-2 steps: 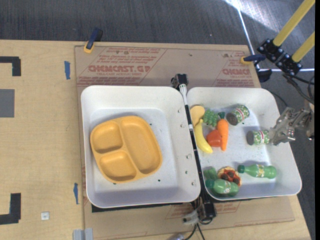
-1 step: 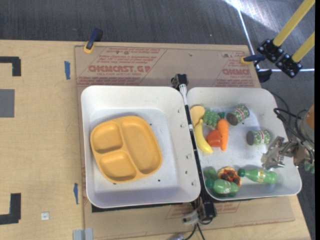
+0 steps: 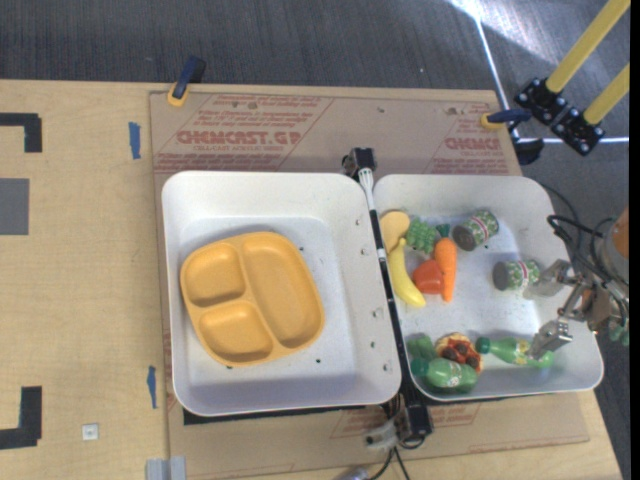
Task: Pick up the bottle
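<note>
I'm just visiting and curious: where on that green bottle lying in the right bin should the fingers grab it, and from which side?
Probably across the green bottle's middle, coming from above. It lies flat on its side near the right bin's front wall, its long axis running left to right, so the fingers would close across its narrow width. The gripper is already at its right end.

The arm point(image 3: 612, 268) is mostly cut off by the right edge, just a bit of wrist and cabling showing. The gripper point(image 3: 553, 336) sits over the green bottle point(image 3: 512, 350) and covers its right end — can't tell whether the fingers are around it. Labels on the two small cans point(image 3: 478, 228) are too tiny to read.
</note>
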You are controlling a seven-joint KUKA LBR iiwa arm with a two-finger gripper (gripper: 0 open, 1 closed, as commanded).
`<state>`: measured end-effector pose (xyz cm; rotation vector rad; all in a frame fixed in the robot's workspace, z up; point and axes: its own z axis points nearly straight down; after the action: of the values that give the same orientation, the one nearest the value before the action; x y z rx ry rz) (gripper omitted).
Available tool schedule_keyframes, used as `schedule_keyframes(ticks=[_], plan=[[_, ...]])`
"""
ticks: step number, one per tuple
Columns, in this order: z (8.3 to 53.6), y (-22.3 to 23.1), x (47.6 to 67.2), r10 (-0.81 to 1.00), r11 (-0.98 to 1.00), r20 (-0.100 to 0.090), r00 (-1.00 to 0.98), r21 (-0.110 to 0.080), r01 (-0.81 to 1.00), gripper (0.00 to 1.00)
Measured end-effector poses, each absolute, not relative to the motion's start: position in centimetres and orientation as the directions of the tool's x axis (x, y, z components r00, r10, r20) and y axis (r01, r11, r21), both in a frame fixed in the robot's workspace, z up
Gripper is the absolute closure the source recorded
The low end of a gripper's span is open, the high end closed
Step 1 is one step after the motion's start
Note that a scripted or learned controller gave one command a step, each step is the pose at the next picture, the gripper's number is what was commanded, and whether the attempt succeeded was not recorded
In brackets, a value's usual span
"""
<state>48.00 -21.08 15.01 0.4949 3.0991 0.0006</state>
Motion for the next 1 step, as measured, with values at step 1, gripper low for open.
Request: schedule_keyframes(ticks=[1], plan=[[16.07,-21.07,48.16,0.313,0.95,-0.009,-0.95,0.002,0.313,1.0]])
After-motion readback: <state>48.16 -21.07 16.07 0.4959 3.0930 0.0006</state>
